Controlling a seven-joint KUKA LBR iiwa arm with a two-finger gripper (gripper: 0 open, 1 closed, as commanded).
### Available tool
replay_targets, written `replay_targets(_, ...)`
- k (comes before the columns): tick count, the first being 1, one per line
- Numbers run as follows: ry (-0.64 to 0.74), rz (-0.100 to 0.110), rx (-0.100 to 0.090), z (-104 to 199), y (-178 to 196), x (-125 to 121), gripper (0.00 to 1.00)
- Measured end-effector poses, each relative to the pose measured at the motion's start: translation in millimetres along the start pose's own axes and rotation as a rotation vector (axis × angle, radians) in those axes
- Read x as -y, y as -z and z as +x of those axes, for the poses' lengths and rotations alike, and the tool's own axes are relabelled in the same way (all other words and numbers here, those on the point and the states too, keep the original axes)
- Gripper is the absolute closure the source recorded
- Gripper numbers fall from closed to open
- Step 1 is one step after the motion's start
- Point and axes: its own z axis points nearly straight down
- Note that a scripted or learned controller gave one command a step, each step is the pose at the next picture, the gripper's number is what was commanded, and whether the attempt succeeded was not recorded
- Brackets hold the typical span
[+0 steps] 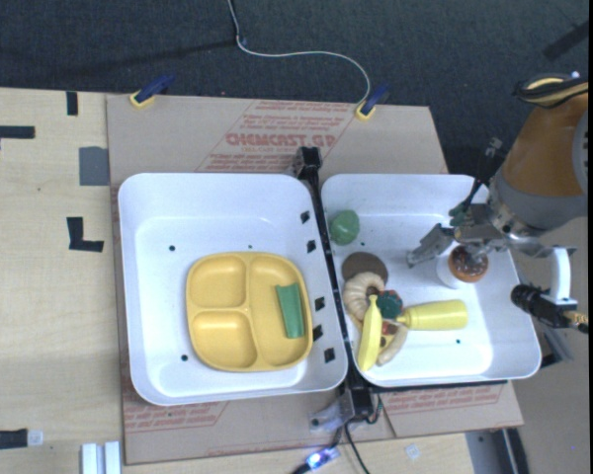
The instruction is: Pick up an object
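Observation:
The right bin (474,363) holds a green ball (344,226), a brown disc (364,266), a beige ring-shaped piece (360,294), a banana (370,336) and a yellow bottle (434,315) lying on its side. My gripper (462,248) hangs low over the right part of this bin. A small round orange-brown thing (466,265) lies right under it. Whether it is gripped is hidden by the wrist.
In the left bin (148,215) lies a yellow divided plate (232,314) with a green block (292,310) on it. The bins meet at a black-clipped divider (321,265). The arm's grey and orange body (549,156) overhangs the right bin's far right edge.

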Motion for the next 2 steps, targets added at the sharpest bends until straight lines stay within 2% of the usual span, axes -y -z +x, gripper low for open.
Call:
replay_targets(1,0.0,0.002,-0.001,1,-64,6,0.0)
replay_targets(2,0.001,-0.012,0.002,2,-105,3,0.0)
